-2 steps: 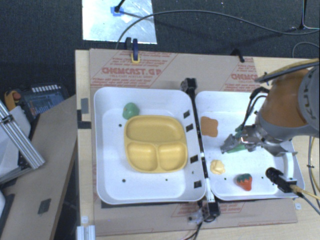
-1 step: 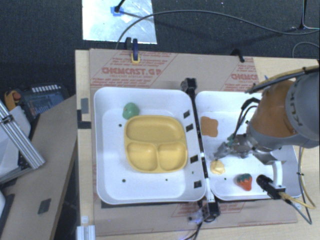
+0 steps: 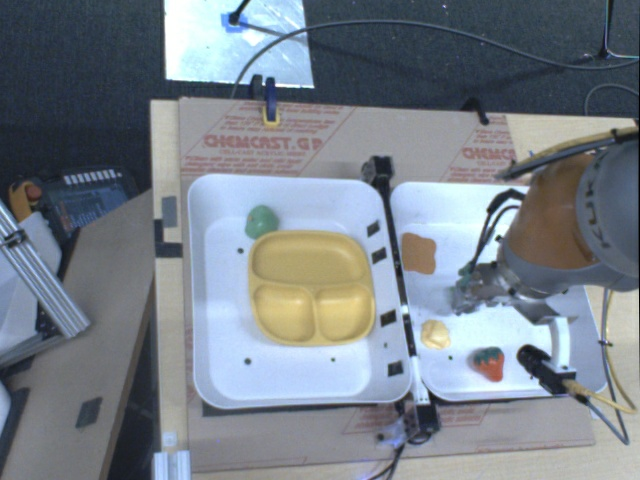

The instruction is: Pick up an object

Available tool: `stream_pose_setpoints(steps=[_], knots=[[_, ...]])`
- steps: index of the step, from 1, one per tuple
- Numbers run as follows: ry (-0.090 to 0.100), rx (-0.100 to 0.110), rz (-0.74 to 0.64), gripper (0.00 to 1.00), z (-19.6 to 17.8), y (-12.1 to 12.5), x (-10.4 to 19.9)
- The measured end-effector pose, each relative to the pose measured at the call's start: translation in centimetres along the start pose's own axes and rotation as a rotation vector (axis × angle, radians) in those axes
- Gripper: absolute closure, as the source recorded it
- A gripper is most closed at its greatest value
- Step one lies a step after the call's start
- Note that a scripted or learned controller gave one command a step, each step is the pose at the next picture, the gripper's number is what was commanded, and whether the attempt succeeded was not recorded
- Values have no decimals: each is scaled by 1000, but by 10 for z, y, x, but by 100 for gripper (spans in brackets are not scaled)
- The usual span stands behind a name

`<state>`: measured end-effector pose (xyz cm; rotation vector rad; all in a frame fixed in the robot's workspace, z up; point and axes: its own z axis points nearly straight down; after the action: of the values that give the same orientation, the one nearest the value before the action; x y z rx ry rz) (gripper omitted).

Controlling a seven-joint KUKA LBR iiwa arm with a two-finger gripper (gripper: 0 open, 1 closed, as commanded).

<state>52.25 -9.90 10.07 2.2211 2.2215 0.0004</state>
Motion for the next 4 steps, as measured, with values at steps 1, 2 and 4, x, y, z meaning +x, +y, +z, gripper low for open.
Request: stream_pose_setpoints(steps=[1, 2, 4], knots=[[-1, -4, 1, 100, -59, -5, -6], [-2, -6, -3, 100, -111, 4, -13], [-1, -4, -4, 100, -180, 6, -10]])
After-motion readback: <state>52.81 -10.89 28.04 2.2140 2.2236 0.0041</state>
